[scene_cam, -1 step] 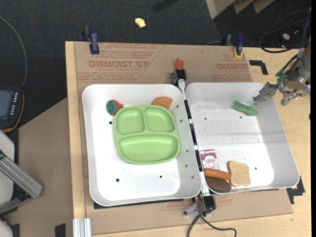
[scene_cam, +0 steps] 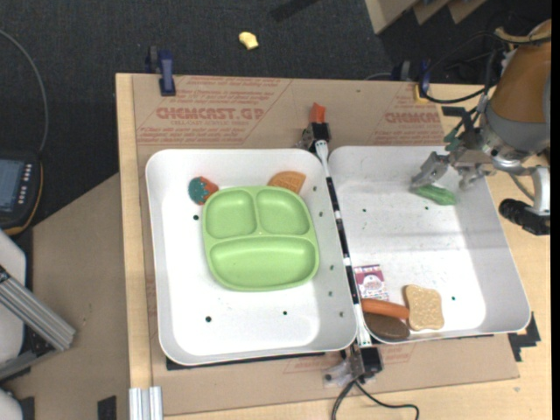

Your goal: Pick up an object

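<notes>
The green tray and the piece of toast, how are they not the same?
The green tray is large, while the piece of toast is small. The green tray is bright green with three compartments; the piece of toast is tan, flat and plain. The green tray lies in the left bin, the piece of toast in the right bin's near corner beside other food toys. Both lie flat in white bins.

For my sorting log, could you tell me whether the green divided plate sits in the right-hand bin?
No, the green divided plate lies in the left white bin.
</notes>
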Tool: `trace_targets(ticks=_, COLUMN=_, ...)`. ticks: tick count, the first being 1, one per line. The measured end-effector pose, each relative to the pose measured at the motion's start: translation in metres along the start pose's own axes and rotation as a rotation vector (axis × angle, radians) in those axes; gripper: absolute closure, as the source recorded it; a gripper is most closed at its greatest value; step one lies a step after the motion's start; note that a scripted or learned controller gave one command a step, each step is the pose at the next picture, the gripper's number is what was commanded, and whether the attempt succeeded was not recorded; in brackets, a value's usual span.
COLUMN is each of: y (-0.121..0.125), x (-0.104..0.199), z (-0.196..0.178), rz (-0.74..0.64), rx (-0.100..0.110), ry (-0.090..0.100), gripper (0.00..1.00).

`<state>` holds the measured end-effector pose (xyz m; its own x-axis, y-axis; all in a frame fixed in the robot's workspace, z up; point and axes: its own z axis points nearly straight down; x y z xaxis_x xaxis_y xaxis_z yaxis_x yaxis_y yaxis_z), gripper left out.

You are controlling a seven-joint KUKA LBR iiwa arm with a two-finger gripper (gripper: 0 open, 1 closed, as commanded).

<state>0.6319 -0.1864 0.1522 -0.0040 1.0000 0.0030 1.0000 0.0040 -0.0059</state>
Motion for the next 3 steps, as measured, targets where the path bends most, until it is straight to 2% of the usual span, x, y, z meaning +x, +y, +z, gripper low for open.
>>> trace_targets(ticks=1, y=0.030, x=-0.006, z=0.072, rz=0.002, rx=-0.003, ry=-0.003, gripper=0.00)
trace_targets(ticks=2, y=0.036, x=-0.029, z=0.066, rz=0.001, rx=0.003, ry=0.019, gripper=0.00)
trace_targets(ticks=3, y=0.036, x=-0.001, z=0.067, rz=0.000, rx=-0.005, ry=-0.001, gripper=0.00)
